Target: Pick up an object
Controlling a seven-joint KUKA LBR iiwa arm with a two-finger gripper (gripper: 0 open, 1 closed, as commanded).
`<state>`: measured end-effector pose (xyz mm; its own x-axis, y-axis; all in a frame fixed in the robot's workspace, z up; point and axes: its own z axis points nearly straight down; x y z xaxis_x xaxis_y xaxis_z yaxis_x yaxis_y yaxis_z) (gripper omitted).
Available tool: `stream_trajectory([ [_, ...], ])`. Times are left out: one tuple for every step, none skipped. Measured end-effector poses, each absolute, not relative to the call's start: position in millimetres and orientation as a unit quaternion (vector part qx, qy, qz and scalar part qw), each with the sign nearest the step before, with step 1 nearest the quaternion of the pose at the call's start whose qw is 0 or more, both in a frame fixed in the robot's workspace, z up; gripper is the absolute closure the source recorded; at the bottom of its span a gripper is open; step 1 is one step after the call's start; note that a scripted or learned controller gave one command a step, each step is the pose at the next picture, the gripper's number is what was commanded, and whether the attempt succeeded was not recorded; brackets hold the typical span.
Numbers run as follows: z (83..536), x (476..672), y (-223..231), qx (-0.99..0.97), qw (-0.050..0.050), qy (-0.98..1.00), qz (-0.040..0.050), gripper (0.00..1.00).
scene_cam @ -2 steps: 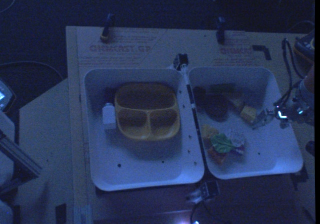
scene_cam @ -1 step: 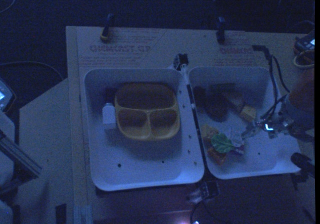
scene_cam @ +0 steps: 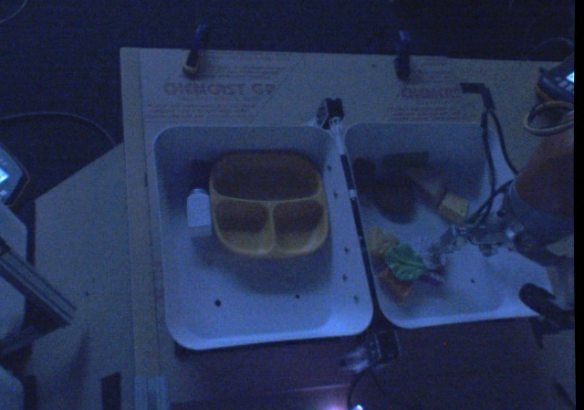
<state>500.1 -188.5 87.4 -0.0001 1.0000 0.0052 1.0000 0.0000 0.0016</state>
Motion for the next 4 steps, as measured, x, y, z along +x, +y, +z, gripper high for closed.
stream_trajectory([
  [100.8,502.5,-188.2,-0.707,-0.003,-0.707,-0.0049,1.0],
  [144.2,500.8,-185.8,-0.707,-0.003,-0.707,-0.0009,1.0],
  [197.5,511.6,-181.1,-0.706,-0.004,-0.708,-0.0015,1.0],
  [226.5,512.8,-181.3,-0.706,-0.003,-0.708,-0.001,1.0],
])
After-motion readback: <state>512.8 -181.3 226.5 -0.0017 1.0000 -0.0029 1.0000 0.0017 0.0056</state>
